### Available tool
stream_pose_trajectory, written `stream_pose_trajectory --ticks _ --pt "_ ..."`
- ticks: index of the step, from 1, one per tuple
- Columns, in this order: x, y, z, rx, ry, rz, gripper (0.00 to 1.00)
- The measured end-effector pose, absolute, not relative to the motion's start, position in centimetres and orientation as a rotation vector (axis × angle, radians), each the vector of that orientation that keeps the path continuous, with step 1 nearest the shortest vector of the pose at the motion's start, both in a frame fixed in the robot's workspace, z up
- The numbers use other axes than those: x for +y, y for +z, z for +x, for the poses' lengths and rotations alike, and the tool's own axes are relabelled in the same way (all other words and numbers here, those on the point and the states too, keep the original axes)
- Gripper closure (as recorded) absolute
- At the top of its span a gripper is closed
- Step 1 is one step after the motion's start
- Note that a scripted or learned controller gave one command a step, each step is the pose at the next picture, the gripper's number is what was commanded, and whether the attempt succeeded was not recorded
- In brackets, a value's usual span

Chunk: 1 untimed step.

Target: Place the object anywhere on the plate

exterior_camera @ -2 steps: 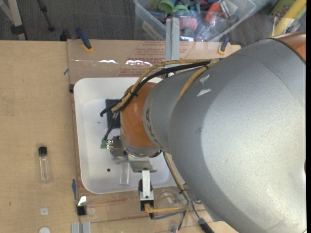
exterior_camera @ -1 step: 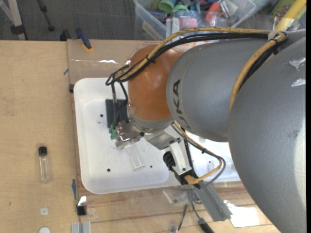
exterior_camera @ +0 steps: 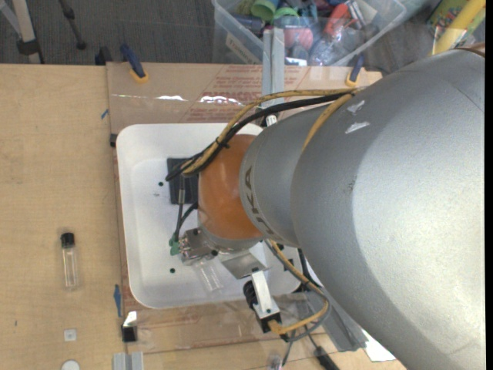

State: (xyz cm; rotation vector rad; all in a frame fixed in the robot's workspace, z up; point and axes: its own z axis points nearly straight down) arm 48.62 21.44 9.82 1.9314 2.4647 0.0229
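Note:
My grey arm (exterior_camera: 370, 176) with its orange band (exterior_camera: 223, 191) reaches in from the right and covers most of the white bin (exterior_camera: 142, 206). The gripper (exterior_camera: 206, 272) hangs low over the bin's near part, close to its front wall. A black block on the wrist (exterior_camera: 182, 182) and looping cables sit above it. The arm hides whatever lies beneath it in the bin.
A clear tub of colourful toys (exterior_camera: 308, 14) stands behind the bench. A small glass vial (exterior_camera: 69, 259) lies on the wooden bench left of the bin. A blue clamp (exterior_camera: 136, 69) holds the plastic sheet at the back left.

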Motion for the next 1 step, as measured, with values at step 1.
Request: stream_pose_trajectory --ticks 1 --pt "21.40 9.69 47.88 3.007 -0.001 0.919 1.00"
